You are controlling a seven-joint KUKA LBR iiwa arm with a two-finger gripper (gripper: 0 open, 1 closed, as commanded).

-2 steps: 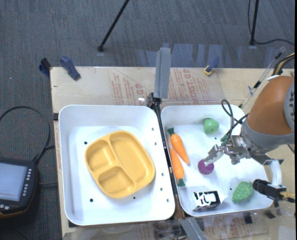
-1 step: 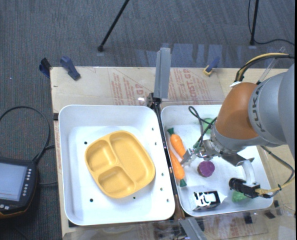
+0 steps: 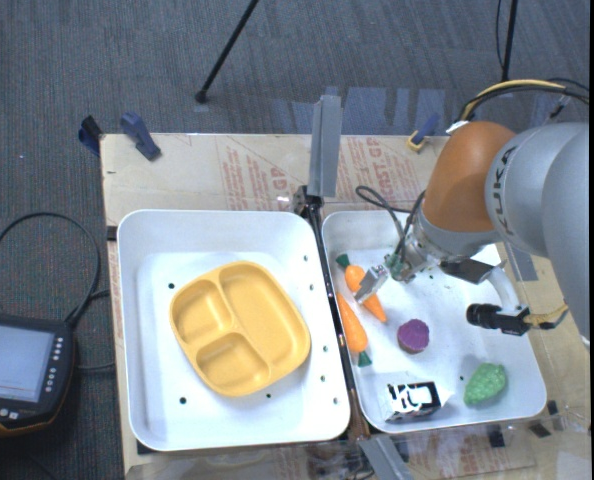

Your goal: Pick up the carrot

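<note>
Two orange carrots lie at the left side of the right bin (image 3: 522, 353). The shorter carrot (image 3: 376, 308) has its green top toward the bin's far left corner. The longer carrot (image 3: 353, 327) lies along the bin's left wall, its green end toward the front. My gripper (image 3: 374, 281) hangs low over the shorter carrot, covering its middle. No carrot is lifted; both rest on the bin floor.
A purple round object (image 3: 412, 335), a green lumpy object (image 3: 485, 384) and a black-and-white card (image 3: 413, 398) also lie in the right bin. A yellow divided plate (image 3: 239, 325) sits in the left bin (image 3: 142, 268). A grey post (image 3: 325, 148) stands behind the bins.
</note>
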